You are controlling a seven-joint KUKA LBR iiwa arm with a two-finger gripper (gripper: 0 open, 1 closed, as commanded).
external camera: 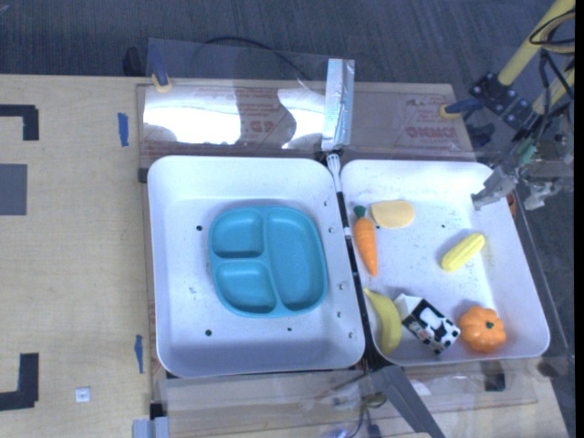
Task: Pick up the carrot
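Worktop [64, 272]: pale wood surface carrying two shallow white bins set side by side, touching along their inner edges.

Left bin [173, 190]: holds one teal divided plate [268, 260] with three compartments, lying flat near the middle.

Right bin [429, 176]: holds six items.
- Carrot [366, 242]: orange, green at the top end, lying lengthwise close against the bin's left wall, tip pointing toward the near edge. Nothing rests on it.
- Pale yellow rounded piece [392, 213]: just beside the carrot's green end, to its right.
- Corn cob [463, 251]: yellow, lying at a slant in the middle of the bin, apart from the carrot.
- Banana [384, 317]: yellow-green, curved, near the bin's front left corner, just below the carrot's tip.
- Black-and-white toy [429, 324]: beside the banana, to its right, touching or nearly so.
- Small orange pumpkin [481, 328]: front right corner, next to the black-and-white toy.

Gripper [497, 190]: at the right bin's far right corner, over the rim, well apart from the carrot. Fingers: whether spread or pressed together I cannot tell from here; nothing is seen between them.
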